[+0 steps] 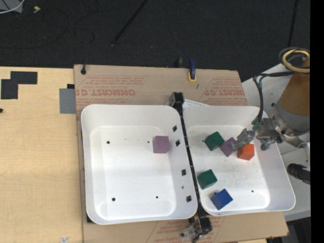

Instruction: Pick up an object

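Nearest the camera, at the front of the right bin point(283, 199), a blue cube point(221, 199) sits close to the front wall, tilted a little, with a dark green cube point(206, 178) just behind it and nearer the black divider point(185, 151) where the two bins meet. Right of those two the white floor is bare out to the right wall, so that corner gives me open room.

Further back, around the middle of this bin, things crowd together. My claw point(246, 136) comes in from the right and hangs low over an orange cube point(246, 152) and a purple cube point(227, 147), which lie just beside each other. One grey finger point(243, 137) reaches toward the gap above them; whether the prongs stand apart or together I cannot tell (they blur into the wrist hardware), and nothing is visibly held between them. A second green cube point(214, 140) sits just left of the purple one, well off the back wall.

In the left bin point(91, 186) a lone lilac cube point(161, 144) rests right of centre, near the divider, with clear floor all round it. Behind both bins lies brown cardboard point(126, 85).
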Available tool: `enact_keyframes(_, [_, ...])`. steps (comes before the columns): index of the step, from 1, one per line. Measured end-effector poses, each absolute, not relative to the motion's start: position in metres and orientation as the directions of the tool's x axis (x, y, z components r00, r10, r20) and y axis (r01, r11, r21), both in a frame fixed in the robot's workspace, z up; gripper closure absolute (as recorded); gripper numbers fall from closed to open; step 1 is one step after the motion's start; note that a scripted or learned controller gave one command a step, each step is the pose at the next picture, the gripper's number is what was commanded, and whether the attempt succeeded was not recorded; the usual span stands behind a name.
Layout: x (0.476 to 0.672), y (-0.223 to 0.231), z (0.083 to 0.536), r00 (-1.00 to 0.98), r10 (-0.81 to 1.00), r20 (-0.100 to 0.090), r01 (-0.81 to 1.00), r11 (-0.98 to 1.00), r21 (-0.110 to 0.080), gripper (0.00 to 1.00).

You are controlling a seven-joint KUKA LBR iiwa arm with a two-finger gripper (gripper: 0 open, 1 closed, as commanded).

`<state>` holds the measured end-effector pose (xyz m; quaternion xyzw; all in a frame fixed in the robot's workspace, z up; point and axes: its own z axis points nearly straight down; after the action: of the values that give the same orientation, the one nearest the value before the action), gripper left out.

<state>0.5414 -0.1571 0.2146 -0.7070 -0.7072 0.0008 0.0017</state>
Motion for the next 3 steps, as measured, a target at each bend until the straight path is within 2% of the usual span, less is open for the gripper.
enact_keyframes(1, [0.578,-0.140,0.105,-0.001,1.000,-0.003,1.000,0.001,0.010,0.00])
enact_keyframes(2, [0.639,-0.088,0.091,-0.006,1.000,-0.003,1.000,0.006,0.007,0.00])
enact_keyframes(3, [0.633,-0.095,0.099,-0.001,1.000,-0.009,1.000,0.001,-0.012,1.00])
